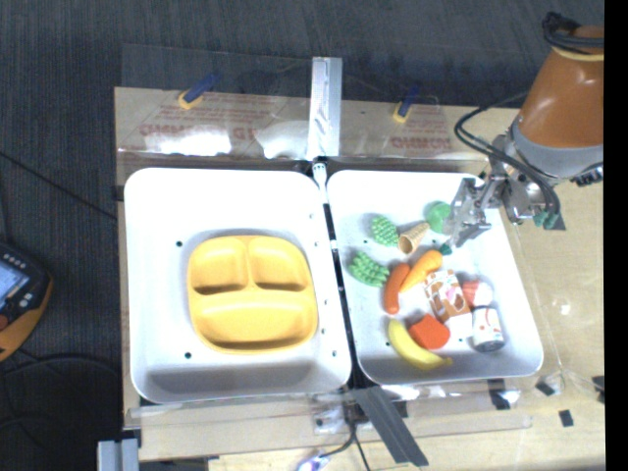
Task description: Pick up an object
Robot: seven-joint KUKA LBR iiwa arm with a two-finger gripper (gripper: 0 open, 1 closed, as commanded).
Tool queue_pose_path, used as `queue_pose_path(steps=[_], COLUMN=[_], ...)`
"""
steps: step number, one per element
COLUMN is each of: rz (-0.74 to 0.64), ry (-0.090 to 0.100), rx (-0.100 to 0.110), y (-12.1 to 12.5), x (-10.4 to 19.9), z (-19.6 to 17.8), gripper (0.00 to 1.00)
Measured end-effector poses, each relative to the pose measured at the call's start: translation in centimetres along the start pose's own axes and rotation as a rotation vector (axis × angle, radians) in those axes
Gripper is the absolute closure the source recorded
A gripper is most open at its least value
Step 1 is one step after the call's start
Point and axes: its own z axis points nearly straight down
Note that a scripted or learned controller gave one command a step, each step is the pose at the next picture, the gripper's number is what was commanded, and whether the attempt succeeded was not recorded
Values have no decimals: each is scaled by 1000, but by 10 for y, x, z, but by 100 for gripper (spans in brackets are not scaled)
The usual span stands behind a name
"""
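Toy food fills the right white bin on a wooden bench.

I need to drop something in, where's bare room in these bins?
Left bin: white floor all around the yellow tray. Right bin: a strip along its far wall. Crowded between the banana, carrot and can.

Yellow tray in left bin, toys in right
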Motion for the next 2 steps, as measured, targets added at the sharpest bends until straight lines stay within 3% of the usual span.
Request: queue_pose_path(steps=[1,2], rz=[-186,-125], ry=[-3,-13], rx=[-2,1], y=[3,61], x=[0,45], z=[111,129], gripper=[0,0])
